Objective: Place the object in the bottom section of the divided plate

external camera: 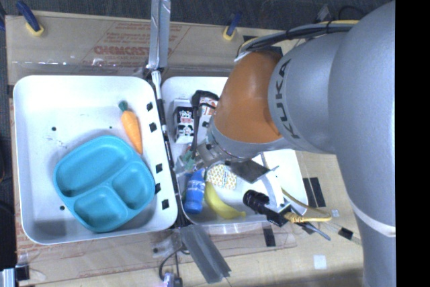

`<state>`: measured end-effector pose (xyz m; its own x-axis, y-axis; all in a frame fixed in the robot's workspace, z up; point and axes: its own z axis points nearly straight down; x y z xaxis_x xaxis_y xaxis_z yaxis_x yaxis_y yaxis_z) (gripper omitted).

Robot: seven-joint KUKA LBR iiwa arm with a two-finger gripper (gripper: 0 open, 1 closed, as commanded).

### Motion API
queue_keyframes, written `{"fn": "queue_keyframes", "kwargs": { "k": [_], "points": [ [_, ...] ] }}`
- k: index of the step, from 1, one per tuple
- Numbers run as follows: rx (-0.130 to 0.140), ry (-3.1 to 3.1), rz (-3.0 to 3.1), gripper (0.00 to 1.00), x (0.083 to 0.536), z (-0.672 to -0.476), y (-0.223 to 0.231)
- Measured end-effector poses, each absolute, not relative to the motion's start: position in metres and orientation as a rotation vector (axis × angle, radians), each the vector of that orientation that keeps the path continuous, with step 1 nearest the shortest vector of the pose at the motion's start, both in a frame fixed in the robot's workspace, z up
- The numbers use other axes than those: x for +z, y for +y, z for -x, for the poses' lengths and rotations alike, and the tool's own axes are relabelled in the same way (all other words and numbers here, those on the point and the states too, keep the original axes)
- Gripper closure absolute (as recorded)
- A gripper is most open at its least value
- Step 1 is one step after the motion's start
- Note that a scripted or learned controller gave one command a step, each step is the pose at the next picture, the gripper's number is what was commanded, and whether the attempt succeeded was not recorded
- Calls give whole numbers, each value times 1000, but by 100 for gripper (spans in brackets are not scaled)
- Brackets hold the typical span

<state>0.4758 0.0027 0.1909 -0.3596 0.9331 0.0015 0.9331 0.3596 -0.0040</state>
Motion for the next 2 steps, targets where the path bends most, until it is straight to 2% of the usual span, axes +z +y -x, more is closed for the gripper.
{"fn": "queue_keyframes", "kwargs": {
  "k": [1,2],
  "points": [
    [3,-2631,1713,100,191,-476,64],
    [0,-2809,1407,100,259,-476,102]
  ]
}}
